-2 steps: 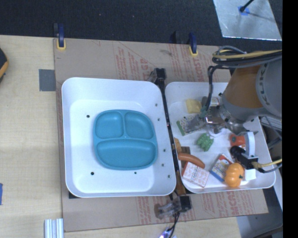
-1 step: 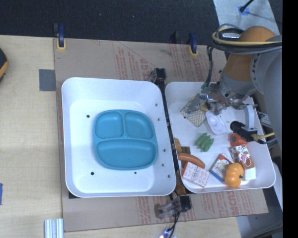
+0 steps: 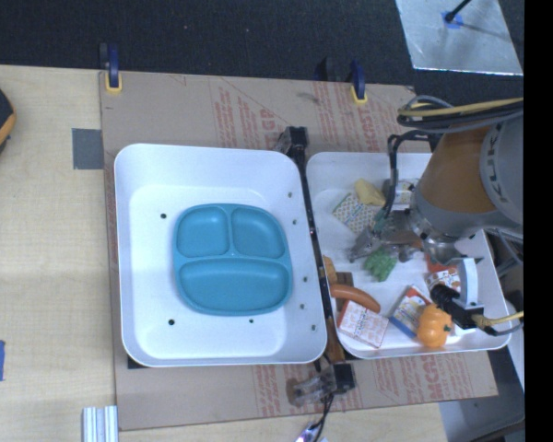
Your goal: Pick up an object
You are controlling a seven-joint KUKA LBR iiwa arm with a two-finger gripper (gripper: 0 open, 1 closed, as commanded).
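the right bin (image 3: 324, 175) holds a scatter of small things. a green lump (image 3: 381, 265) lies near its middle, with the gripper (image 3: 380, 239) right above it; whether the gripper touches it cannot be told from this slant. the state of the tool cannot be told either, since the metal parts blur together against the clutter. nothing can be seen held in it.

just above and left of the green lump sits a small patterned packet (image 3: 352, 212), and beside that a yellow piece (image 3: 370, 191) near the bin's far wall. toward the near side, an orange sausage-like stick (image 3: 355, 296) lies by the left wall, touching a red and white box (image 3: 362, 325). to the right of the box is an orange ball (image 3: 432, 325), with a blue and white packet (image 3: 406, 305) between them and a red and white item (image 3: 447, 277) just behind.

the grey arm (image 3: 461, 178), with its orange band, comes in from the right over the right bin's far right corner.

the left bin (image 3: 138, 247) stands just beside the right one, their walls touching. a blue divided plate (image 3: 232, 258) with three compartments lies flat in its middle.

both bins rest on a brown board (image 3: 212, 109) clamped to the wooden bench (image 3: 37, 274).
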